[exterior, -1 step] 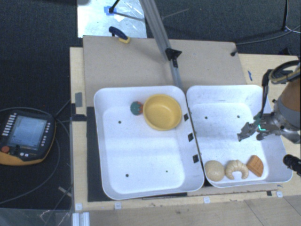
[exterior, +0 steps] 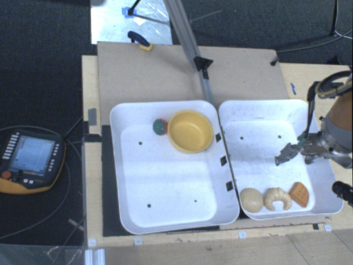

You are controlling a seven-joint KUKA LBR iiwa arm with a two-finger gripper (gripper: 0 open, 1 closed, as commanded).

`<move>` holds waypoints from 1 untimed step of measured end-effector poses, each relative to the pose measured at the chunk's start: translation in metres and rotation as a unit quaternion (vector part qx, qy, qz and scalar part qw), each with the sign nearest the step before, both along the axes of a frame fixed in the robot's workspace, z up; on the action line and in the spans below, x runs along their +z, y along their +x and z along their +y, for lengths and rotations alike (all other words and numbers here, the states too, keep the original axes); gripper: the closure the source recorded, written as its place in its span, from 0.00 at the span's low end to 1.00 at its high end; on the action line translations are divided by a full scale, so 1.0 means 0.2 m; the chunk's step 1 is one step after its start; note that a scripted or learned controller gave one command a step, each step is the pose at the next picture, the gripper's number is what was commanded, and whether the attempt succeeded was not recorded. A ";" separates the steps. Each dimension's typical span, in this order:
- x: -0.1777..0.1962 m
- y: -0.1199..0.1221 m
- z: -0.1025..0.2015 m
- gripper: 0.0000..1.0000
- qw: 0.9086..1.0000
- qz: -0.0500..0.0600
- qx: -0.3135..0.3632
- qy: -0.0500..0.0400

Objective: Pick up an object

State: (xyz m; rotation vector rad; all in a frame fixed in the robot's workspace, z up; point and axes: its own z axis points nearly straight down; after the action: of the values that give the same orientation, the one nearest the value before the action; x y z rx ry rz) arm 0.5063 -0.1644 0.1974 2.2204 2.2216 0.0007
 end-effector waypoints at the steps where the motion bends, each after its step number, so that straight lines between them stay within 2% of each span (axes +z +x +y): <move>1: -0.22 -0.03 0.02 0.00 1.000 0.002 0.000 0.000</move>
State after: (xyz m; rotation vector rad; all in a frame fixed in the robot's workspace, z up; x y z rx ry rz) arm 0.4999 -0.1601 0.1529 2.2228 2.2234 -0.0022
